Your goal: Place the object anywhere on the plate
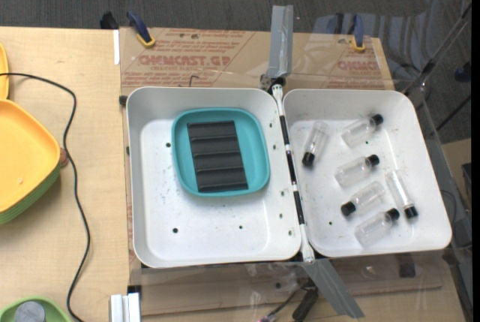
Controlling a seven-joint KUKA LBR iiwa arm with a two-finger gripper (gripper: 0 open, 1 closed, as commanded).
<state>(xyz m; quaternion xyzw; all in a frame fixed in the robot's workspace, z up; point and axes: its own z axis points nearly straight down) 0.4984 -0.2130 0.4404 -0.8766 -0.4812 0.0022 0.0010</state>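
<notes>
Across the wooden tabletop [75, 58] lies a brown printed cardboard sheet [225, 58], and on it sit two white bins side by side, touching along their inner edges; the left bin [150, 238] carries a teal plate [259, 155], set a little toward its far half, and a dark ribbed slab [217, 155] rests in the plate's middle; the right bin [322, 234] holds six clear vials with black caps, all lying on their sides and none on the plate; one vial [313, 144] lies alone near the bin's left wall; a second [361, 129] lies toward the far side; a third [354, 170] lies near the centre; a fourth [364, 200] lies below it; a fifth [400, 195] lies by the right wall, just beside the fourth; a sixth [375, 227] lies nearest the front rim; at the left edge a yellow dish [22, 155] is stacked on a green one; a black cable [75, 110] snakes past it; a grey post [281, 43] stands behind the bins' seam; two blue clamps [140, 28] grip the sheet's far edge.
</notes>
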